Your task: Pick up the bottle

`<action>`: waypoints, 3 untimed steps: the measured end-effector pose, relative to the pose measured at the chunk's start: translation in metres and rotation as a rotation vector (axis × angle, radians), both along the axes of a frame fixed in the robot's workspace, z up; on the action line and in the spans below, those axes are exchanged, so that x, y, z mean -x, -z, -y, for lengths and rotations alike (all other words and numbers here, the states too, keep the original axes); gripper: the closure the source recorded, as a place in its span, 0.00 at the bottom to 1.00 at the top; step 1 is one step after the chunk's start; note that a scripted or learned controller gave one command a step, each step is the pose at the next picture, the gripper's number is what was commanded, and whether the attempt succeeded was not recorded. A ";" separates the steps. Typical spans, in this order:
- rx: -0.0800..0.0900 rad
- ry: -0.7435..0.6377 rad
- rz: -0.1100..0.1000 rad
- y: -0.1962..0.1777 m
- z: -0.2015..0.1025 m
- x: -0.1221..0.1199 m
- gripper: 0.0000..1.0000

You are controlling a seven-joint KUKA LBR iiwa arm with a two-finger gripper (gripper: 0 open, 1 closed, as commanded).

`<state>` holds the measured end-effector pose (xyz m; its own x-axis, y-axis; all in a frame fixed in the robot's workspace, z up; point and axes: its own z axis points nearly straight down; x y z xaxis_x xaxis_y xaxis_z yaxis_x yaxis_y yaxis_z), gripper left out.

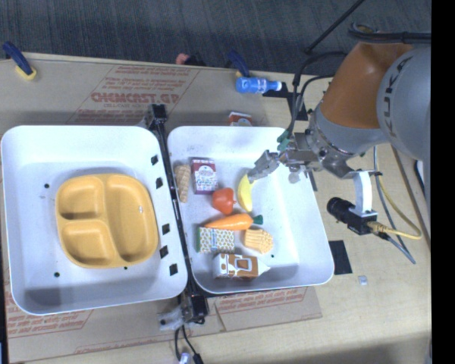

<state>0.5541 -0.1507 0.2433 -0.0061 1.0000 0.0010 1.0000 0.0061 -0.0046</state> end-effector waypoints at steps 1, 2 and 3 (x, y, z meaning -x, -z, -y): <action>0.001 0.005 0.003 -0.102 -0.072 -0.042 0.00; 0.002 -0.002 0.000 -0.111 -0.072 -0.042 1.00; 0.001 0.015 0.000 -0.091 -0.056 0.049 1.00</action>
<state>0.5049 -0.0945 0.3340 0.0084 1.0000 -0.0003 1.0000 -0.0084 -0.0043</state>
